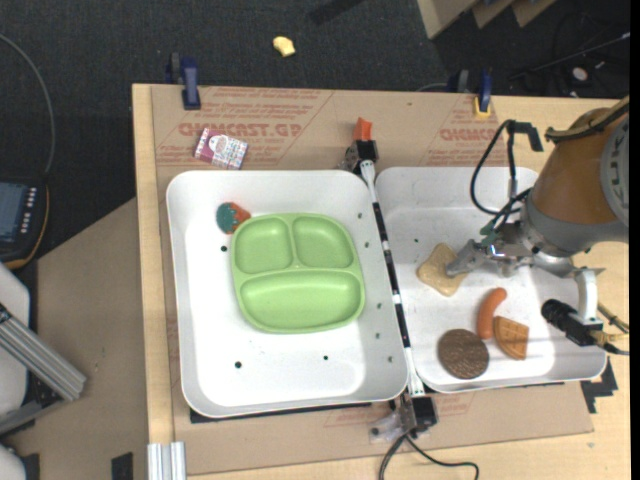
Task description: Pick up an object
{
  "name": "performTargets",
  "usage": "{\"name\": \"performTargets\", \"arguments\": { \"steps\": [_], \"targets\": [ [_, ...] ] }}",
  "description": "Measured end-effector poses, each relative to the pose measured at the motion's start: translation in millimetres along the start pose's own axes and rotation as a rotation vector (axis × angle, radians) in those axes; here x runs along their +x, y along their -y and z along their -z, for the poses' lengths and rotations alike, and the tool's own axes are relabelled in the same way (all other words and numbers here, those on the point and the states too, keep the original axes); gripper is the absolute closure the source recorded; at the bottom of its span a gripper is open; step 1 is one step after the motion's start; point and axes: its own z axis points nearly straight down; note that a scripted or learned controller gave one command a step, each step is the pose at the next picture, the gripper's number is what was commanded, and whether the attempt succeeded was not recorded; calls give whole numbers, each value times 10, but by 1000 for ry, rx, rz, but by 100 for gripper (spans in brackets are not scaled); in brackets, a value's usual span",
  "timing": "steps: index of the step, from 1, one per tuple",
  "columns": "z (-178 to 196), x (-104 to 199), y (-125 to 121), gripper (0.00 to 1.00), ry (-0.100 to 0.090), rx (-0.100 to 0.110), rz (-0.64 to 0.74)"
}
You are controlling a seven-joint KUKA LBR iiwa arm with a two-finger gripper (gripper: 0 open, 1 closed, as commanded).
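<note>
The arm came in from the right over the right bin, its orange band above the grey wrist. The gripper pointed left and down, and its metal tip lay at the right edge of a pale tan piece shaped like a slice of bread. The tip appeared to touch or overlap that piece, but from this slanted view it could not be told whether the fingers were spread or closed, nor whether the bread piece lay between them. The piece seemed to rest flat on the bin floor, near the bin's left wall.

Other things lay in the same bin, toward its front. An orange sausage-shaped toy lay tilted just right of and below the bread piece, apart from it. Just beside its lower end sat an orange-brown wedge, and left of that a round brown disc like a cookie or patty, near the front rim. A black cylindrical part stuck out below the wrist, over the right side of the bin.

The left bin held a green divided plate with three compartments, set a little toward the back. At its back left corner, touching or just beside the rim, sat a small red and teal object. On the cardboard behind the left bin lay a small pink and white packet. A small yellow object lay on the dark floor beyond the bench.
</note>
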Motion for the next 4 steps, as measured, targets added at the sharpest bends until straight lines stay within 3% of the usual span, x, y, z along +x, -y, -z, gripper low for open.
{"name": "performTargets", "arguments": {
  "steps": [1, 2, 3, 4],
  "targets": [
    [3, -10, 557, 0, 0, -3, 2],
    [-6, -535, 367, 0, 2, -4, 4],
    [832, 280, 371, 0, -1, -9, 14],
    [-69, -51, 94, 0, 0, 6, 5]
  ]
}}
